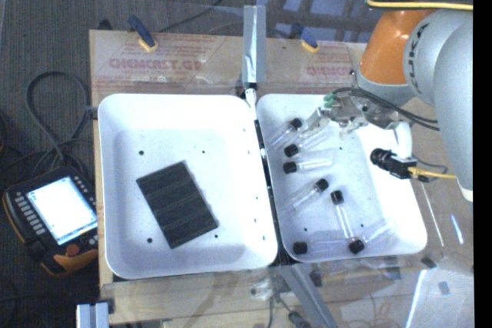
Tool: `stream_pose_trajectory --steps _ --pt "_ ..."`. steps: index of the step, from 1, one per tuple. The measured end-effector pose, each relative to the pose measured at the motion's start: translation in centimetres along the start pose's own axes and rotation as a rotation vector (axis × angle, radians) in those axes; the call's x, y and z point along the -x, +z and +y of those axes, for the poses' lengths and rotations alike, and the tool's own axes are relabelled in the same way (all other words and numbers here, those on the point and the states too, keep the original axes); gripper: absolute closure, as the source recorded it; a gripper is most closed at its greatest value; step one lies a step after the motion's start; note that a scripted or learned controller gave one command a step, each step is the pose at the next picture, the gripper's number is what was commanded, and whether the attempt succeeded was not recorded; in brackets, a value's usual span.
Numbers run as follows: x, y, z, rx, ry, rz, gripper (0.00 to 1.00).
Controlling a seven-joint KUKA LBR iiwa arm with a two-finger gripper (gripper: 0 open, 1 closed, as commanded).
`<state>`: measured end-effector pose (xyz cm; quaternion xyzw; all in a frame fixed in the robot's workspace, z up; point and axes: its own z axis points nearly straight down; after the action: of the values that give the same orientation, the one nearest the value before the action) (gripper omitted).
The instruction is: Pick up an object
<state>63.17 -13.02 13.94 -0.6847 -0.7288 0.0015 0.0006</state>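
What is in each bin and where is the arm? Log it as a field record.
left bin: shallow white bin holding one flat black ribbed rectangular rack, lying at a slant
right bin: shallow white bin holding several clear plastic tubes with black caps, scattered
arm: grey KUKA arm with orange band, reaching in from the right
gripper: gripper over the right bin's upper part, near the tubes

Lit teach pendant (54, 213) on the floor, blue clamps (142, 32) on the bench's far edge.
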Motion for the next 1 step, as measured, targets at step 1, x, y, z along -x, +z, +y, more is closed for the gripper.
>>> stream_pose_trajectory --steps 1 --pt "-1.36 4.99 1.10 0.010 -0.041 -0.007 0.00"
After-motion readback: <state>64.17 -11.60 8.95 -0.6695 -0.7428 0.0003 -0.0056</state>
